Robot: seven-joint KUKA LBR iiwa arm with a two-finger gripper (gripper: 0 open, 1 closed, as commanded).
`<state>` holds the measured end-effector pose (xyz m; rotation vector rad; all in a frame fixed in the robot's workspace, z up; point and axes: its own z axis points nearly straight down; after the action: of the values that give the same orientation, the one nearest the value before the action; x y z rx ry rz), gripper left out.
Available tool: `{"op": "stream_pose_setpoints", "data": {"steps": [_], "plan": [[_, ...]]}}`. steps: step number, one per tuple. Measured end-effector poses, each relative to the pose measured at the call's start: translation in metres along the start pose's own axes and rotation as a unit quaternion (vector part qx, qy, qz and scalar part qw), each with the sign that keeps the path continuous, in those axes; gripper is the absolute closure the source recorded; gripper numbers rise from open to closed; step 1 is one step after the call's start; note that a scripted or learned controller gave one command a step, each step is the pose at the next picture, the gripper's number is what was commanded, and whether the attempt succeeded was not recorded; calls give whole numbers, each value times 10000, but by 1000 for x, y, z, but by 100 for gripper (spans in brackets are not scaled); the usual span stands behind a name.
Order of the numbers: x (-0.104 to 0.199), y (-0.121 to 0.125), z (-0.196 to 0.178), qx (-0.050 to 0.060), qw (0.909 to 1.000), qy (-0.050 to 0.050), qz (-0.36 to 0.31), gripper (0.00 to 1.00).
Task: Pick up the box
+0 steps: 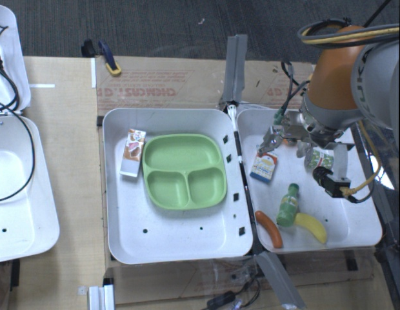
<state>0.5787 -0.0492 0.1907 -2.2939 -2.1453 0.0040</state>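
hand [272,141] above box [264,167] | fingers unclear | arm cut off

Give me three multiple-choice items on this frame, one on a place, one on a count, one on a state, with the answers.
1. Where does the green tray lie?
A. In the left bin
B. In the right bin
C. On the bench outside both bins

2. How many compartments does the green tray have?
A. Two
B. Three
C. Five

3. How does the green bottle in the right bin stand?
A. Upright on its base
B. Lying on its side
C. Stacked on the banana

Answers: 1 A, it sits in the middle of the left bin, beside a small box at its left. 2 B, one long section on top and two smaller ones below. 3 B, it lies flat on the bin floor between the sausage and the banana, cap pointing up the picture.
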Motion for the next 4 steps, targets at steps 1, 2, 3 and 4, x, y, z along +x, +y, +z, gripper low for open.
{"op": "stream_pose_setpoints", "data": {"steps": [1, 2, 3, 4], "plan": [[19, 10, 0, 1, 10000, 0, -38, 0], [-2, 3, 0, 10, 9999, 1, 151, 0], [-45, 8, 94, -48, 9999, 0, 108, 0], [-44, 10, 83, -65, 9999, 18, 113, 100]]}}
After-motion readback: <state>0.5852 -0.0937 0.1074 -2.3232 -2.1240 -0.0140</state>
